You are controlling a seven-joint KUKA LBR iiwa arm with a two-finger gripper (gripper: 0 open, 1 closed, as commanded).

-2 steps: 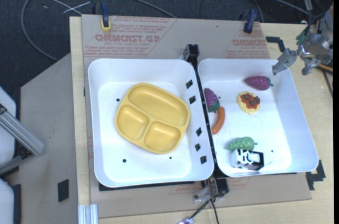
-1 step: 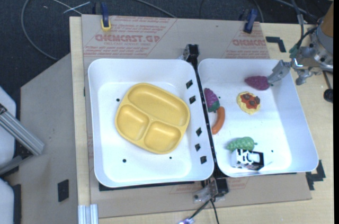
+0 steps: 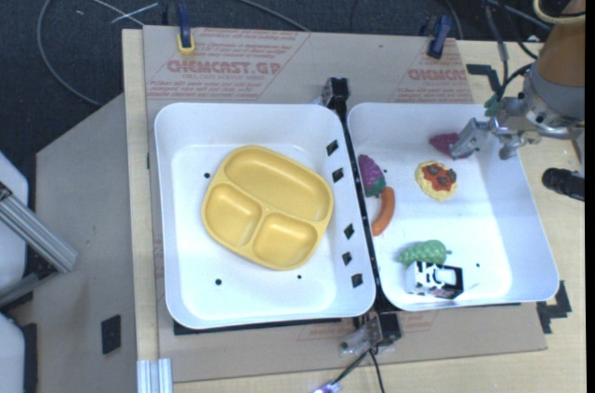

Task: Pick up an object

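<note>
Pink toy (image 3: 444, 142) lies at the right bin's (image 3: 521, 233) twelve o'clock rim, and I read it at nine o'clock from the gripper (image 3: 483, 138), just beside its tips, whose spread I cannot tell.

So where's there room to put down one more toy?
The left bin has bare white floor around the yellow tray, widest along its front. In the right bin, the open patch lies between the pizza toy and the right rim. It's crowded near the divider, where the grapes, carrot, green toy and black-and-white toy sit.
</note>
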